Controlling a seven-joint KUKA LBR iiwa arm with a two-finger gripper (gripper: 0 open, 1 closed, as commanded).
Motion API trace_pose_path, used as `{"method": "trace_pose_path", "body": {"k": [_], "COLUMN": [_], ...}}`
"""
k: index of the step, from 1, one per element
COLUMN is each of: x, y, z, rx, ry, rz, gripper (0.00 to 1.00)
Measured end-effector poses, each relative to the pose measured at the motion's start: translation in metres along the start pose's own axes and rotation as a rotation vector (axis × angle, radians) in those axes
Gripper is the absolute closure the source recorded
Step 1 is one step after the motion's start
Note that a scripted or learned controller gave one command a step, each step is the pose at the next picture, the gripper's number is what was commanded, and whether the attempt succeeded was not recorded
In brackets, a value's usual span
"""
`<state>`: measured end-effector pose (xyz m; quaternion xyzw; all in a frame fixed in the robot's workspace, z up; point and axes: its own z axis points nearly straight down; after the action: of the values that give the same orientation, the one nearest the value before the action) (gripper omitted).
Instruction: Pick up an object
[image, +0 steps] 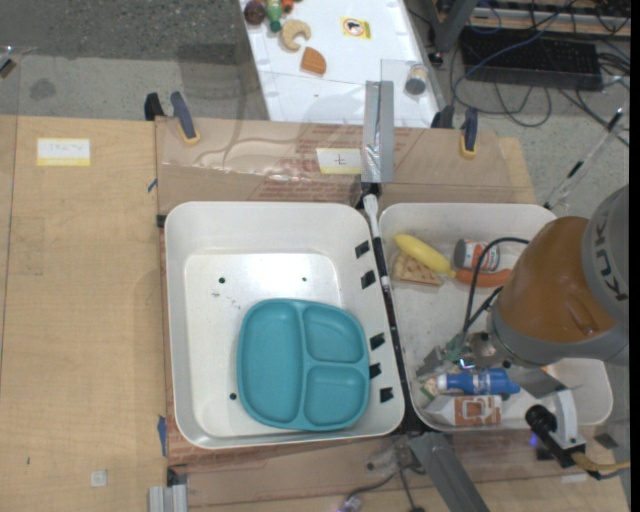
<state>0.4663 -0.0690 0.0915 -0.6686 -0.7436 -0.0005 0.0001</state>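
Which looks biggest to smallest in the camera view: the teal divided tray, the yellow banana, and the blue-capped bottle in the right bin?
1. teal divided tray, by far the largest.
2 and 3. yellow banana and blue-capped bottle look about alike in length; the arm partly covers the bottle, so I won't rank them.

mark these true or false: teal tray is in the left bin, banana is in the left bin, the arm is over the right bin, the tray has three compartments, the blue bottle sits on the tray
1. The teal tray lies in the left bin. True.
2. The banana lies in the left bin. False: it is in the right bin, near the far edge.
3. The arm is over the right bin. True.
4. The tray has three compartments. True.
5. The blue bottle sits on the tray. False: it lies in the right bin, near its front edge, beside the arm.
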Motion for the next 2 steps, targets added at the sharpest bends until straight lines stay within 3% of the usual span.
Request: {"method": "trace_pose_path", "body": {"k": [1, 2], "x": [-0.002, 0.03], "y": [0.003, 0.09], "z": [-0.012, -0.1], "rx": [-0.011, 0.0], "ry": [-0.003, -0.002], "rz": [0.004, 0.151], "gripper": [1.0, 1.0]}}
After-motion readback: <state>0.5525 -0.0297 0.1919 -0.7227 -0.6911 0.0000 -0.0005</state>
